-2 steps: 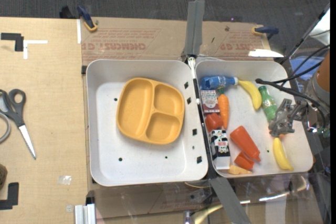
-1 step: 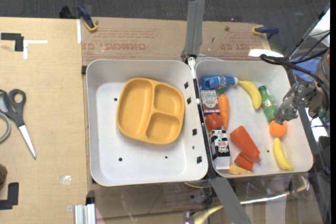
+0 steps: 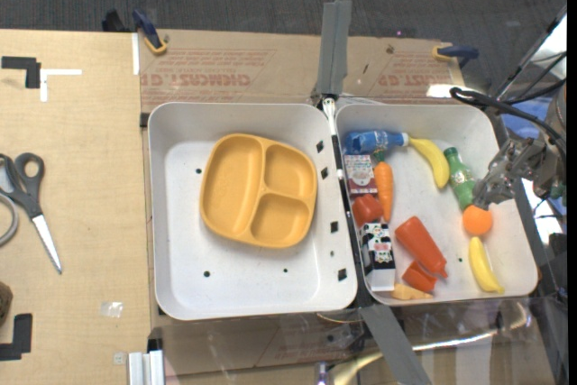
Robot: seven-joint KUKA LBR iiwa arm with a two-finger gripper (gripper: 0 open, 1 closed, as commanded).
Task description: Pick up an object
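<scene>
My gripper (image 3: 489, 190) reaches in from the right over the right bin (image 3: 514, 221), tilted down to the left. Its tip sits just above a small orange fruit (image 3: 478, 222) and beside a green bottle (image 3: 461, 178). I cannot tell whether it touches either of them. Also in this bin are a yellow banana (image 3: 433, 161), a second banana (image 3: 484, 265), a blue bottle (image 3: 373, 141), a carrot (image 3: 385, 187), a red bottle (image 3: 421, 244) and a black-and-white carton (image 3: 377, 248).
The left bin (image 3: 171, 221) holds a yellow divided plate (image 3: 260, 191). Scissors (image 3: 34, 207) lie on the wooden bench at the far left. Blue clamps (image 3: 150, 31) hold the cardboard behind the bins. Cables hang by the arm at the right edge.
</scene>
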